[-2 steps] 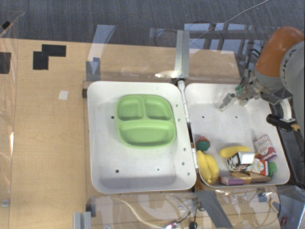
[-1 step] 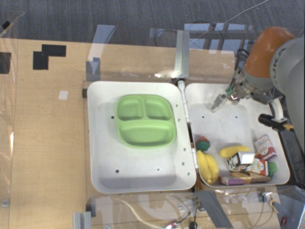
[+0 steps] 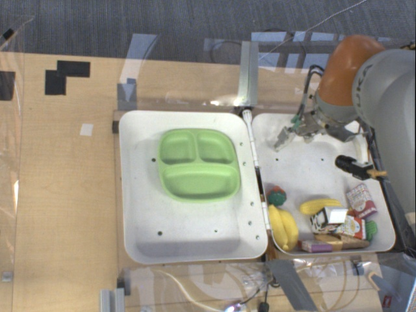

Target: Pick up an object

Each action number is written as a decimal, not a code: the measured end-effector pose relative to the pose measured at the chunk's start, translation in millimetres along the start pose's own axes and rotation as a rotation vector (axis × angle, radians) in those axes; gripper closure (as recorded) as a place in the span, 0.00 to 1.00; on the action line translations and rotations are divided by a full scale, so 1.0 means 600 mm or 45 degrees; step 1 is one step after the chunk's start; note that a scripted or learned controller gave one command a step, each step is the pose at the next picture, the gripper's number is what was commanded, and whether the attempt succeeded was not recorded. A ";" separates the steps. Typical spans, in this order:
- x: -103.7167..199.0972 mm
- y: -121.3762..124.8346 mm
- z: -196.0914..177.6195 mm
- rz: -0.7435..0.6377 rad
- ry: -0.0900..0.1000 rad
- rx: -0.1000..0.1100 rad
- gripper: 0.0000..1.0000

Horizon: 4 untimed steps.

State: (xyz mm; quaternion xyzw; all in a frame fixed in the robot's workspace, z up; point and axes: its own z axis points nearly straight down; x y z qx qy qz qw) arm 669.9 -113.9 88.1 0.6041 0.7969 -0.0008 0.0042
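Bananas [image 3: 284,225], snack packets [image 3: 348,226] at right bin [image 3: 305,168] near edge, unlifted; pincer [image 3: 283,139] above far corner, open, empty; pick pending.

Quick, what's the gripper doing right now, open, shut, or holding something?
Two-finger gripper: open, holding nothing, over the bare upper floor of the right shallow white bin.
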 end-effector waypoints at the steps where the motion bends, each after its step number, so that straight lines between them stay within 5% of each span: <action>1: -0.018 -0.046 -0.060 -0.444 0.008 -0.002 0.00; 2: -0.029 -0.010 0.001 -0.050 0.009 0.000 0.00; 4: -0.031 -0.010 0.000 -0.112 0.009 0.006 0.00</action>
